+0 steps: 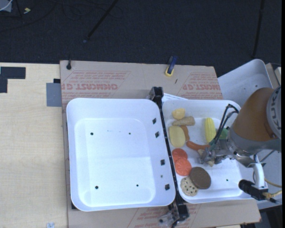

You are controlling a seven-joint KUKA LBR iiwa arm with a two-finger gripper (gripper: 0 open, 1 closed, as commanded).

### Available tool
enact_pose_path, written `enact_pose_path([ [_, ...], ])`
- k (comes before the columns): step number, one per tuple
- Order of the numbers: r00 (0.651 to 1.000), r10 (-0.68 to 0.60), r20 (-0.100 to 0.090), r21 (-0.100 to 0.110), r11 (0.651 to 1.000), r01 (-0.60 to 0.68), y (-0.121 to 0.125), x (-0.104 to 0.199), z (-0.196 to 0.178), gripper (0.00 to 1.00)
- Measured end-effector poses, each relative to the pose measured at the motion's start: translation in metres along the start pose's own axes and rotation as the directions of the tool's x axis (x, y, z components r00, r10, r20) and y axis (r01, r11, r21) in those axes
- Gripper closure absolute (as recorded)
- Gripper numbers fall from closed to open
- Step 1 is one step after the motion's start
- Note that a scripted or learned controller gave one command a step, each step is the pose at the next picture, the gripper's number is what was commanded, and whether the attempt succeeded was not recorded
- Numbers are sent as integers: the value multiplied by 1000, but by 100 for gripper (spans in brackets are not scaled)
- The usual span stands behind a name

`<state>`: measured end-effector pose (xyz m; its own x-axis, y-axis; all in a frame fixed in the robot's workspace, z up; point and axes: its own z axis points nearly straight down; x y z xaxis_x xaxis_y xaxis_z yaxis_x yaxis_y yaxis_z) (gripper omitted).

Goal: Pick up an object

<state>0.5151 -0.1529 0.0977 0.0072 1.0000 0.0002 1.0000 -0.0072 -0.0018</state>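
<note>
Our claw [210, 155] hangs low in the right bin [228, 186], its grip state we cannot tell, just right of the orange sausage [195, 146]; we should centre over it before closing, clear of the corn [209, 128]

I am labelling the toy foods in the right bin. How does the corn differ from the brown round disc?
The corn is yellow and long; the brown round disc is dark and flat. The corn lies at the bin's upper part, above the pincer; the disc lies lower, beside a chip cookie. Both rest in the right bin.
</note>
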Motion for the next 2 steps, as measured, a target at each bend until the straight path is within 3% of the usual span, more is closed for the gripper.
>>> enact_pose_path([
  [2,1000,-10,0,-4,1000,10,93,119,-92,100],
])
